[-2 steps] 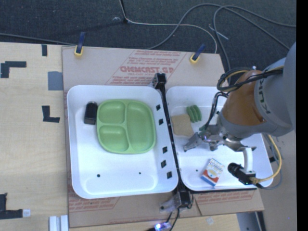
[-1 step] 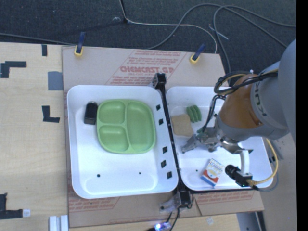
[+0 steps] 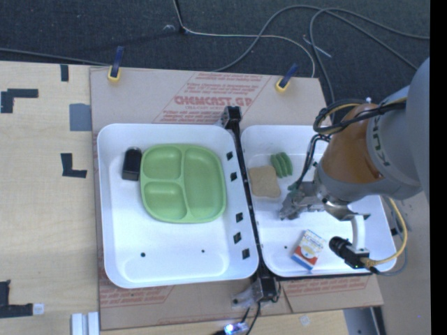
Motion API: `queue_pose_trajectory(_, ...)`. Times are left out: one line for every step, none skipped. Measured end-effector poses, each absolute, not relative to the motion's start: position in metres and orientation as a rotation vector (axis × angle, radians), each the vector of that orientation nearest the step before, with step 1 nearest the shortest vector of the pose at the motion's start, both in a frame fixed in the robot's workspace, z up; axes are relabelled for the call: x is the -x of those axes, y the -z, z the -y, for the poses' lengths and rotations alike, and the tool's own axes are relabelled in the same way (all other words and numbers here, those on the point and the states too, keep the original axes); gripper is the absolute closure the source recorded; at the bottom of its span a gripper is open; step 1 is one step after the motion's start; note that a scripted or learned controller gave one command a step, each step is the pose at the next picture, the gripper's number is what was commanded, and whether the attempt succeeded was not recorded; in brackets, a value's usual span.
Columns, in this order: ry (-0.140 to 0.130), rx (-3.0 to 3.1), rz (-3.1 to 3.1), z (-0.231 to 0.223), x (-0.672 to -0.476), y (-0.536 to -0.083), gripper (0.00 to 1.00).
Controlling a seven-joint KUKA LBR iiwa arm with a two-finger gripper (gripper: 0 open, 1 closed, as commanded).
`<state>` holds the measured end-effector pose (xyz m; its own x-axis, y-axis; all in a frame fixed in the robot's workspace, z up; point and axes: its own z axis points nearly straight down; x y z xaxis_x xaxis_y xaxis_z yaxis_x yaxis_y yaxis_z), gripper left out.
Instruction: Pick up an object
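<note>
Green tray (image 3: 183, 183), black block (image 3: 131, 164) lie left; tan pad (image 3: 264, 181), green piece (image 3: 281, 163), carton (image 3: 308, 248) right.

The arm (image 3: 412, 145) is a thick, rounded grey tube at the view's three o'clock side. A broad orange band (image 3: 349, 155) wraps it above the wrist, with faint dark lettering (image 3: 375, 146) on the grey shell at the band's two o'clock. Thin black cables (image 3: 327, 121) loop off the band toward eleven o'clock. The gripper (image 3: 293, 208) is dull grey metal.
</note>
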<state>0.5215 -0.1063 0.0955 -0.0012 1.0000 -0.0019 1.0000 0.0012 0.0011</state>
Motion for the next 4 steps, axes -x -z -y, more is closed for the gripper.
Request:
queue_pose_trajectory(-0.002, -2.22, -2.223, 0.107, -0.517, -0.139, 1.0)
queue_pose_trajectory(-0.004, -2.218, -2.221, 0.107, -0.524, -0.183, 1.0)
queue_pose_trajectory(-0.003, -2.218, -2.222, 0.106, -0.525, -0.217, 1.0)
queue_pose_trajectory(-0.002, -2.214, -2.23, 0.055, -0.547, -0.228, 1.0)
